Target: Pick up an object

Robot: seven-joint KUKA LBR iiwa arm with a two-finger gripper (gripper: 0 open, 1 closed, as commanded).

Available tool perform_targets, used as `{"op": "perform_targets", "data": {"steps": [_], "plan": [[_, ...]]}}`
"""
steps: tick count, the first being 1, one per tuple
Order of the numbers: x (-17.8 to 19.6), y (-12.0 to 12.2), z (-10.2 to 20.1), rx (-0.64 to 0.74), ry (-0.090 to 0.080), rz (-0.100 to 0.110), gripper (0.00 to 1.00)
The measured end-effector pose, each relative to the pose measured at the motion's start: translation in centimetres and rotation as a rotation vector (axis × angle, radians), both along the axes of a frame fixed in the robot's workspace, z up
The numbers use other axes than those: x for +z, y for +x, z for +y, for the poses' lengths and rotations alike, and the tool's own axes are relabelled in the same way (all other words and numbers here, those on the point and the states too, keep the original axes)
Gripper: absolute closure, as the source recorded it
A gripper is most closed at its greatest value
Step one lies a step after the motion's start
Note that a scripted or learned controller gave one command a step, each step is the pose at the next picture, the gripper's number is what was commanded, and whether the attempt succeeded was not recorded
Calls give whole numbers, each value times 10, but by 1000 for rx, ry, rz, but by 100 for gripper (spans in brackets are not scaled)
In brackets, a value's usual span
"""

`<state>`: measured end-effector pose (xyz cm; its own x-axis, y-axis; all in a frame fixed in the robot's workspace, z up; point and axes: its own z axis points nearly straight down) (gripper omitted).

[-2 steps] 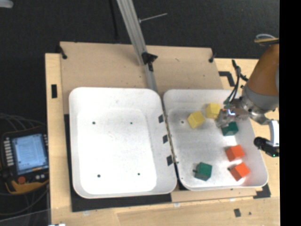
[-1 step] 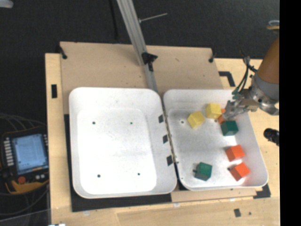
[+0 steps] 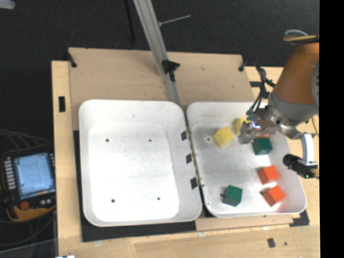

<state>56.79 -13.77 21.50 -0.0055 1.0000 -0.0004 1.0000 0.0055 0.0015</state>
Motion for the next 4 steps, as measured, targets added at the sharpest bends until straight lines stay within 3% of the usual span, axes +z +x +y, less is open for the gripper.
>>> {"op": "perform_targets", "data": {"steps": [1,4], "plan": [[15,-7,52,2,3,-1,100],[16,-47,219,3,2,2,100]]}}
